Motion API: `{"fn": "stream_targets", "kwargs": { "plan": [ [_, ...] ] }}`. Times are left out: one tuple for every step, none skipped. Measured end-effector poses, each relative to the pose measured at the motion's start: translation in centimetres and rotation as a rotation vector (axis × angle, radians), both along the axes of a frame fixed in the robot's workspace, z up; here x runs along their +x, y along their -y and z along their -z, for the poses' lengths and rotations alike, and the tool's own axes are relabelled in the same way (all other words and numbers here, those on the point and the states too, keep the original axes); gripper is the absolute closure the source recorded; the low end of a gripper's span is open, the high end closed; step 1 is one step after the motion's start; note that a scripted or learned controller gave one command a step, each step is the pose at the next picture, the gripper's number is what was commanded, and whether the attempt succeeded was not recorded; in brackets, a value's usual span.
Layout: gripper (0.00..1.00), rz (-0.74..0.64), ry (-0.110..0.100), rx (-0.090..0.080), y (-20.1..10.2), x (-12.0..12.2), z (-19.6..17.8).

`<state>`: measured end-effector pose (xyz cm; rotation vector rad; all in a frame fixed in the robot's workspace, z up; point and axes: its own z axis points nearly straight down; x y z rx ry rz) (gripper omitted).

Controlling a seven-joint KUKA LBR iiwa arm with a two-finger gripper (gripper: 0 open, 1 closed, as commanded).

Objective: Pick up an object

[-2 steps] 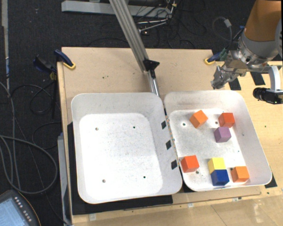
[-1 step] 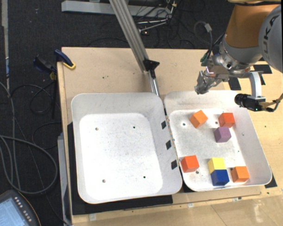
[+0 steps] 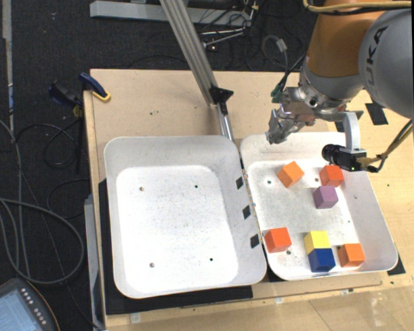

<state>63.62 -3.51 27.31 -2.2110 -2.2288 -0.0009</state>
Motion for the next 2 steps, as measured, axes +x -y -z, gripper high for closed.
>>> {"fn": "stream_targets", "kwargs": {
  "plan": [
    [1.0,0.0,-0.002,0.0,-4.9,-1.5,1.6],
    [1.0,0.0,-0.002,0.0,-10.4,-4.5,2.4]
  ]
}}
